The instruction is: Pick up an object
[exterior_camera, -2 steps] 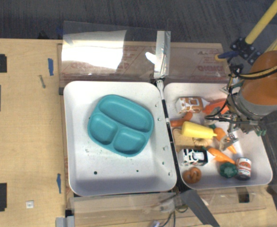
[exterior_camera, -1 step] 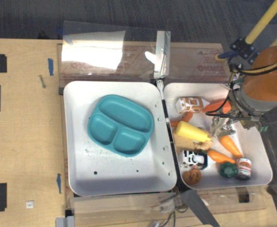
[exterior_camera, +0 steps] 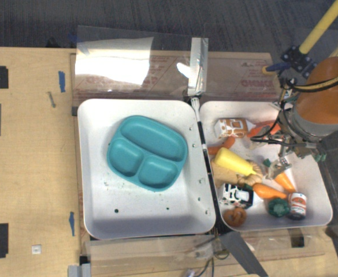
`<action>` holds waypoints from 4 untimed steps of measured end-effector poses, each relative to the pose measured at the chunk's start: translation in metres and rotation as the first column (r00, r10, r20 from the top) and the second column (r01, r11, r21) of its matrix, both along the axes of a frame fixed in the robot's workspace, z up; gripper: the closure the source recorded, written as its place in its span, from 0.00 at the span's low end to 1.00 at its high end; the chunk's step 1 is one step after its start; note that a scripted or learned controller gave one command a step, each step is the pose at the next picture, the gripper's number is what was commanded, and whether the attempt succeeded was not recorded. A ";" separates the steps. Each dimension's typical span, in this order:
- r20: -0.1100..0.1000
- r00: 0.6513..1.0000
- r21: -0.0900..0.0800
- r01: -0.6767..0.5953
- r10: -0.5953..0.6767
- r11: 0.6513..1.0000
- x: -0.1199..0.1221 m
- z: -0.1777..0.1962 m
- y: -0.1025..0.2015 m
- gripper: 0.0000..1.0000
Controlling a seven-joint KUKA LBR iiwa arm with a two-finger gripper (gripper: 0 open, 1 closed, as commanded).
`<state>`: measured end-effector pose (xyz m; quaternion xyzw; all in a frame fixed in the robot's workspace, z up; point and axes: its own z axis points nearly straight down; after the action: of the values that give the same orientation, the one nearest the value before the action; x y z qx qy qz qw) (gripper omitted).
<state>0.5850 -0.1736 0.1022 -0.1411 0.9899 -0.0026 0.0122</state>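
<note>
Brown wood makes the counter point(exterior_camera: 24, 172), and two white bins sit on it side by side. The left bin point(exterior_camera: 99, 201) holds a teal plate point(exterior_camera: 147, 152) with three sections. The right bin point(exterior_camera: 319, 203) is full of toys. The grey arm point(exterior_camera: 319, 105) with its orange band hangs over this bin. A yellow bottle point(exterior_camera: 233, 162) lies in the middle. An orange carrot point(exterior_camera: 269, 191) lies near it, beside a small can point(exterior_camera: 297, 205) and a green ball point(exterior_camera: 278, 209). The claw point(exterior_camera: 282, 165) is low among the toys, by the carrot. I cannot tell if it is spread or pinching.
</note>
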 end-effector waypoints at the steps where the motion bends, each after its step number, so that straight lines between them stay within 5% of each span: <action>1: -0.013 0.999 0.001 0.036 -0.036 0.999 -0.053 -0.013 -0.009 0.00; 2: 0.003 0.999 -0.001 0.033 -0.033 0.999 -0.048 0.000 -0.007 1.00; 3: 0.002 0.999 -0.001 0.033 -0.033 0.999 -0.048 0.000 -0.007 0.00; 4: -0.009 0.999 0.001 0.034 -0.034 0.999 -0.070 -0.013 -0.010 0.00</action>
<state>0.5145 -0.1837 0.0892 -0.1240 0.9923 -0.0016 0.0076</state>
